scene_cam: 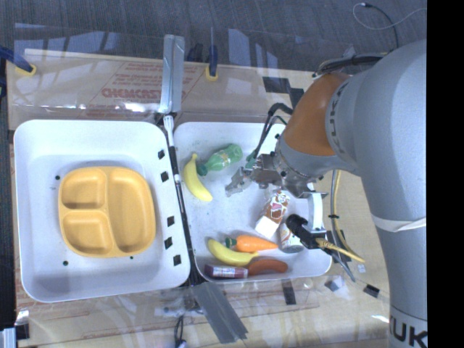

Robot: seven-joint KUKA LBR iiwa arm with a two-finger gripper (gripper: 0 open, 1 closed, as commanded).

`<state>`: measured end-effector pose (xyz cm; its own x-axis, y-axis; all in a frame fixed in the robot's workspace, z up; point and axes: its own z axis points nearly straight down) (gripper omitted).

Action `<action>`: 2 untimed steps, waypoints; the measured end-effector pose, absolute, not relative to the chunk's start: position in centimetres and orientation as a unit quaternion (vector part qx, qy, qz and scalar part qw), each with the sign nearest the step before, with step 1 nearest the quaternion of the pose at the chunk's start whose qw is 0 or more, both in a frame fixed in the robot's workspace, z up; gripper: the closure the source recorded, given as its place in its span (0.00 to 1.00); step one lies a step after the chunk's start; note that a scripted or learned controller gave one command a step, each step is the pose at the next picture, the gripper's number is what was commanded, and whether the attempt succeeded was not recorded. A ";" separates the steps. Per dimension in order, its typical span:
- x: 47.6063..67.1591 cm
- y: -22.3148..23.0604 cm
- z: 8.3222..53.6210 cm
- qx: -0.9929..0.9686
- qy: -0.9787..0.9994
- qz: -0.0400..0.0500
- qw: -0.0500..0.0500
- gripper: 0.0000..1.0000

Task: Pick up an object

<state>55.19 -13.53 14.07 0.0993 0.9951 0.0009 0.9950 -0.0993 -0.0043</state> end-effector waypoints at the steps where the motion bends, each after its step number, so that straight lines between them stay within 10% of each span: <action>1: 58.0 -20.2 20.3 -0.720 -0.694 0.001 0.001 0.00; 2: 55.4 -19.9 14.3 -0.738 -0.675 0.001 0.002 0.00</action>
